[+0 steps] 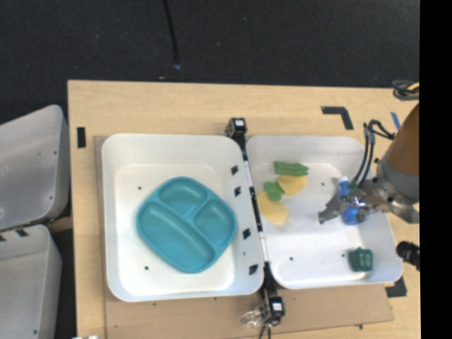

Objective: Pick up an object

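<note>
Gripper (332, 212) low over right bin (311, 270), finger state impossible to tell. Nearby: lumpy dark-green object (361, 259), soft yellow pieces (275, 210), ridged green piece (290, 167). Left bin (120, 274): smooth teal sectioned plate (185, 223).

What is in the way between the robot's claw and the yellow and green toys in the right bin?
Nothing visible. The gripper hangs over the right bin, and bare white floor lies between it and the cluster of yellow pieces and green pieces to its left. The dark green object sits apart, near the front corner.
</note>
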Controlling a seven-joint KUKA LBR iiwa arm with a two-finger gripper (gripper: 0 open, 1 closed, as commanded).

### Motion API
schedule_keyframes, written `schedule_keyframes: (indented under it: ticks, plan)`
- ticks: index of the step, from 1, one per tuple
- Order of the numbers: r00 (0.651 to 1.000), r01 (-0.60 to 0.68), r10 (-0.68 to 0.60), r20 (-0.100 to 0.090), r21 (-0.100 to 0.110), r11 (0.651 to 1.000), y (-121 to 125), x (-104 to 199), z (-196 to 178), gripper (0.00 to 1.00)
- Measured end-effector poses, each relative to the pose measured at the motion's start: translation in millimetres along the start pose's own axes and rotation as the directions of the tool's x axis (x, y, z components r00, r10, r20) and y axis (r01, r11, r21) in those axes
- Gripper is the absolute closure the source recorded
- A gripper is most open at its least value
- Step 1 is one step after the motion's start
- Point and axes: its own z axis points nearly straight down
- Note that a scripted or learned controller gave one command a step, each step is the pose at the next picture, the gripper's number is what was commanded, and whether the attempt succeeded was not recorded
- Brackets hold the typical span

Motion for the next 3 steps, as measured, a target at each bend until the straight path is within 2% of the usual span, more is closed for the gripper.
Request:
schedule_keyframes:
  ticks: [1, 3]
  plan:
    - [1.000, 0.003, -0.003, 0.003, -0.012, 1.000, 3, 0, -6, 0.00]
    - [1.000, 0.000, 0.000, 0.003, -0.009, 1.000, 2, 4, 81, 0.00]
